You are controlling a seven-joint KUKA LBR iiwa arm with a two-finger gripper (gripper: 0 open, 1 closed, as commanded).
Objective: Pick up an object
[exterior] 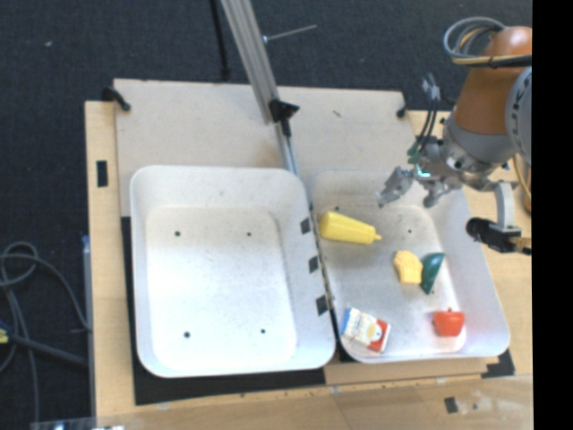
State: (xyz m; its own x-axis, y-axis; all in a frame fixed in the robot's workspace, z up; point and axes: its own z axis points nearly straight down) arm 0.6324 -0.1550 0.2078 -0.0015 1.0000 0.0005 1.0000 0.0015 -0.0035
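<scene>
2 shallow white bins sit side by side on the table [197, 124]: the left bin [224, 267] fills the middle-left of the frame, and the right bin [474, 316] lies at centre-right. 5 objects lie in the right bin. 1 yellow squeeze bottle [347, 229] lies on its side near that bin's upper left, its pointed tip toward the right. 1 small yellow block [407, 267] lies right of the bin's centre, and 1 dark green piece [432, 270] touches its right side, narrow and tilted. 1 red-orange object [448, 322], rounded with a darker top, sits near the lower right corner. 1 small carton [365, 331], white with red and blue print, lies at the lower left, against the bin's front wall. 1 grey arm with an orange band [488, 97] comes in from the upper right, and its claw [414, 189] hangs above the top edge of the right bin with its 2 fingers spread apart, grasping nothing. It is above and to the right of the squeeze bottle, well apart from every object. 1 slanted metal rail [255, 52] runs from the top of the frame down to between the 2 bins.
</scene>
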